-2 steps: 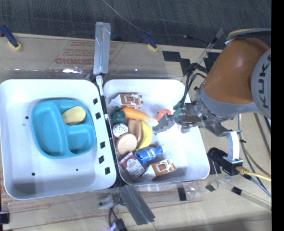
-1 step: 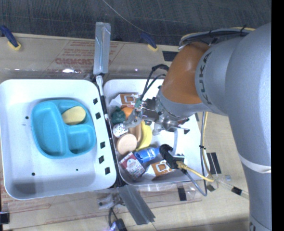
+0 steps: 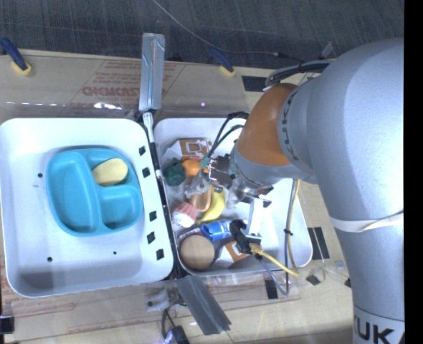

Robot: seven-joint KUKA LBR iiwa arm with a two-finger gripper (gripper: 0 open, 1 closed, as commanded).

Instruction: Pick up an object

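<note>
Right bin (image 3: 301, 246) is crowded: a banana (image 3: 215, 205), a blue can (image 3: 216, 229), a brown ball (image 3: 196, 251), a green piece (image 3: 173, 172) all jumbled together; the gripper (image 3: 213, 181) sits low over that heap, beside the banana, grip impossible to tell; left bin (image 3: 25, 192) carries a blue tray (image 3: 89, 192) with a yellow lemon (image 3: 110, 171).

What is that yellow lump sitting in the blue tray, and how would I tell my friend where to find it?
Start at the left white bin, which holds a blue tray with compartments. The yellow lump lies in the tray's upper right compartment, nearest the divider between the bins. It is a smooth, rounded, pale yellow thing, the only item on the tray, far from the jumble in the other bin.
</note>
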